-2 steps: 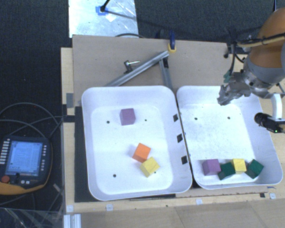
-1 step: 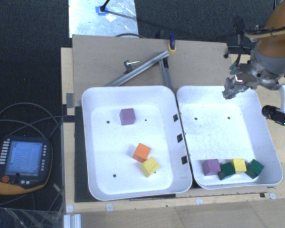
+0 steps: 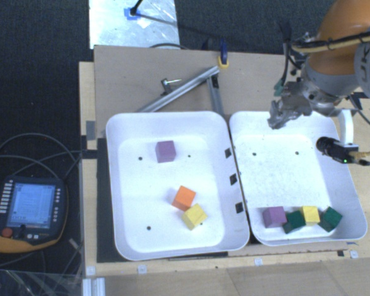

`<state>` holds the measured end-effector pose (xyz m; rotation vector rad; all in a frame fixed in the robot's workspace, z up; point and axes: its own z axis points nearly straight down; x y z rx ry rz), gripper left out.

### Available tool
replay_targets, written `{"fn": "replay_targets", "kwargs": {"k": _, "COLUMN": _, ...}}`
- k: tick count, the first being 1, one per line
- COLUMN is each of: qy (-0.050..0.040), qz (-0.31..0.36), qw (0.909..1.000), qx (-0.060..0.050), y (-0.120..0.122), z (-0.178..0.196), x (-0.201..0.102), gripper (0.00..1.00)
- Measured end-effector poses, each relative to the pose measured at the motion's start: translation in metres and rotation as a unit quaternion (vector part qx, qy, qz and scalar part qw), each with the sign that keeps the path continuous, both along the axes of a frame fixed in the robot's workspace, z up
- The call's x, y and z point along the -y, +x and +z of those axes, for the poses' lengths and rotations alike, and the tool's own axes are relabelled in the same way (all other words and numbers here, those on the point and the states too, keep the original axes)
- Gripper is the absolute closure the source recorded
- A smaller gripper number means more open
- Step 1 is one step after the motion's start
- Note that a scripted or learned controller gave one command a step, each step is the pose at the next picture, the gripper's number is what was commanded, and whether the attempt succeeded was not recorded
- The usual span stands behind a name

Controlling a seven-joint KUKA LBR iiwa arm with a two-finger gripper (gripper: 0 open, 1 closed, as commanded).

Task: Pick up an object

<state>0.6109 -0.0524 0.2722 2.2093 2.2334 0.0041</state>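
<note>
The gripper [image 3: 279, 121] hangs over the far-left corner of the right bin [image 3: 296, 159]; whether it grasps anything cannot be told. Along that bin's near edge sit a purple cube [image 3: 274, 216], a dark green cube [image 3: 293, 221], a yellow cube [image 3: 311, 214] and another green cube [image 3: 330, 218]. The left bin [image 3: 129, 165] holds a purple block [image 3: 165, 151], an orange block [image 3: 184, 197] and a yellow block [image 3: 194, 216] touching it.

A robotics lab: a robot arm [image 3: 342, 36] over a worktop [image 3: 246, 73], teach pendant [image 3: 28, 211] and cables [image 3: 31, 153] on dark carpet [image 3: 31, 54].
</note>
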Motion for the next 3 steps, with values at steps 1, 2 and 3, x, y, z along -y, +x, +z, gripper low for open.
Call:
{"fn": "replay_targets", "kwargs": {"k": 1, "qy": -0.0001, "qz": -0.001, "qw": 1.0, "qx": -0.001, "y": -0.014, "z": -0.012, "x": -0.046, "gripper": 1.0}}
{"fn": "replay_targets", "kwargs": {"k": 2, "qy": 0.0002, "qz": 0.0, "qw": 1.0, "qx": -0.001, "y": -0.023, "z": -0.01, "x": -0.101, "gripper": 1.0}}
{"fn": "replay_targets", "kwargs": {"k": 3, "qy": 0.0001, "qz": 0.0, "qw": 1.0, "qx": 0.0, "y": -0.019, "z": -0.016, "x": -0.152, "gripper": 1.0}}
